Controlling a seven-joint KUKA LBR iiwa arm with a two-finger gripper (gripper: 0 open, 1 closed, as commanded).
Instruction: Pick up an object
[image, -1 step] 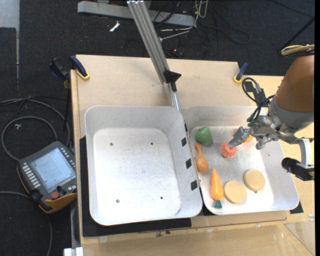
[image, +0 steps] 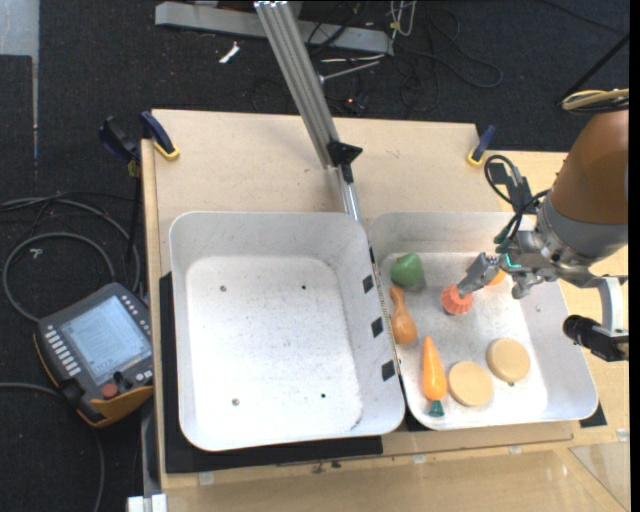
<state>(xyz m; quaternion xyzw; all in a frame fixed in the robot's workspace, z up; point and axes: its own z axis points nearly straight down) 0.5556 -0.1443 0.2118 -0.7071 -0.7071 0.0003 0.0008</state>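
While parked over the right bin, arm: entering from the right, grey with orange band, wrist above the bin's upper right area.
End effector (image: 497, 277): two fingers spread apart, nothing between them; one fingertip just beside the red object, the other over bare bin floor further right.
Red object (image: 457, 299): small, red-orange, rounded, matte; lying on right bin floor, upper middle, just below-left of the near fingertip; contact with that fingertip not resolvable.
Orange scrap (image: 495, 279): small orange bit showing between the fingers' region, partly hidden, identity unclear.
Green object (image: 407, 269): dark green, rounded with a pointed top, near the bin's left wall, well left of the end effector.
Brown pear-like piece (image: 402, 323): tan-orange, elongated, just beside the divider between bins.
Carrot (image: 432, 372): orange, tapered, green tip pointing down toward the front rim.
Two tan discs: one (image: 470, 384) near front rim, other (image: 508, 359) to its right, nearly touching.
Right bin (image: 570, 385): shallow, white, speckled.
Left bin (image: 270, 330): shallow, white, overlapping the right bin's edge.
Tabletop (image: 260, 165): light wood, yellow clamps at back corners.
Pendant (image: 95, 345): on the floor, left of the tabletop.
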